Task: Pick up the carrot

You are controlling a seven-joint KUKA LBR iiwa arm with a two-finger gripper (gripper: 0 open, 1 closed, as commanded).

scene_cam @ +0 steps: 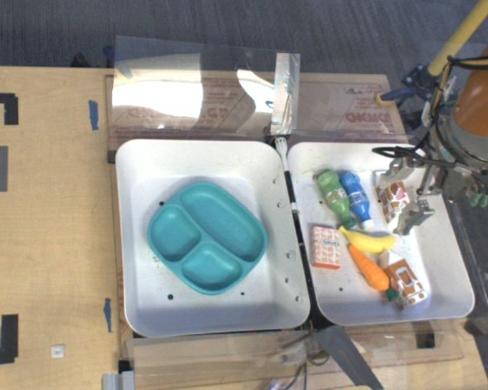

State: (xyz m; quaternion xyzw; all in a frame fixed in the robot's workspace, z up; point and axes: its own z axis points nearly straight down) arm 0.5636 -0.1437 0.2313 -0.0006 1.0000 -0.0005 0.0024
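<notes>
The orange tapered carrot (368, 267) lay in the right white bin (455, 295), just near of a yellow banana (368, 238). The metal two-finger gripper (412, 205) hovered far-right of it; whether it was wide or narrow could not be told.

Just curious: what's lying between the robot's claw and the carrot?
In the camera view, a banana lies between the gripper and the carrot.

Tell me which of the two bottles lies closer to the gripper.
The blue bottle. It lies on the right of the green bottle, on the side toward the gripper.
</notes>
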